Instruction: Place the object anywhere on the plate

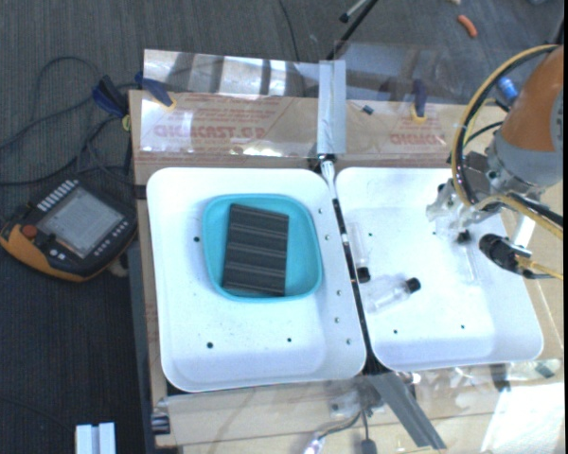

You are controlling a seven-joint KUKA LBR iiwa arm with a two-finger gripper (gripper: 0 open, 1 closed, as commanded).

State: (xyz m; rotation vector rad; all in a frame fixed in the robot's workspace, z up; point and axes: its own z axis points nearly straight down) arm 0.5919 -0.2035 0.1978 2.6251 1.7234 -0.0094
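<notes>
The dark grey ribbed block, which I am taking to be the task's object, is lying flat on the teal plate in the left bin. It is sitting slightly left of the plate's middle, with its long side running near to far. It is well inside the raised rim, with teal showing on every side. It is looking like a rectangular slab with lengthwise ridges, matte and probably soft or rubbery.

The gripper is hanging over the far right part of the right bin, well apart from the plate. Nothing is showing in its grasp. Its parts are translucent against the white bin, so I cannot tell whether the jaws are spread or pressed together.

If the block is indeed the object, the placement is looking done, and the main risk is disturbance. Any sweep of the arm leftward across the divider could be catching the block's edge and dragging it up the rim or off the plate. The yellow cable looping beside the wrist could also be snagging during a retreat.

A small clear tube with a black cap is lying in the right bin, near the divider. If the program is treating that as the target, its round, see-through body could be rolling or slipping out of a pinch.
</notes>
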